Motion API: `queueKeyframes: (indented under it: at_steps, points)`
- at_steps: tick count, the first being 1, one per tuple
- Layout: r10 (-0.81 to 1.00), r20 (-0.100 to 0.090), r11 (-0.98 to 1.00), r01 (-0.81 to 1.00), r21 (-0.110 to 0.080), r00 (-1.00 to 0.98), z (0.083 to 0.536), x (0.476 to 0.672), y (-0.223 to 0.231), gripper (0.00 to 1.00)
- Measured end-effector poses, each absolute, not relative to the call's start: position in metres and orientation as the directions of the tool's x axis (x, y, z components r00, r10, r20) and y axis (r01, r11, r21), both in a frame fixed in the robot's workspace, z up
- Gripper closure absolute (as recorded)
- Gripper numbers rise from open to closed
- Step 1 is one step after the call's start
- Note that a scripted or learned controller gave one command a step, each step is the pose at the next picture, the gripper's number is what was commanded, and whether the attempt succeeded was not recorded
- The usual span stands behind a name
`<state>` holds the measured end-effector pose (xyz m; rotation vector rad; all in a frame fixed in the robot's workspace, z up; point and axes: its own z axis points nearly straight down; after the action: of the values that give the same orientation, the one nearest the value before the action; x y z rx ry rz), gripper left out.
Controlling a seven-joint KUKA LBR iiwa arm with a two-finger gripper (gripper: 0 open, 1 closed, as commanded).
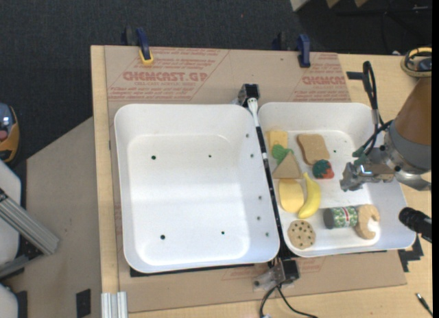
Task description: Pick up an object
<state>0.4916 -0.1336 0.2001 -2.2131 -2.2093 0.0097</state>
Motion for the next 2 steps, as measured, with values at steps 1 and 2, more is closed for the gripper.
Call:
queueKeyframes:
  at_steps: [1,2]
  points:
    - [1.0,0.0,0.001,1.0,0.002,-0.001,0.232,0.479,-0.12,1.0]
    - [1.0,0.002,0.002,1.0,-0.002,-0.002,0.219,0.479,-0.092,1.0]
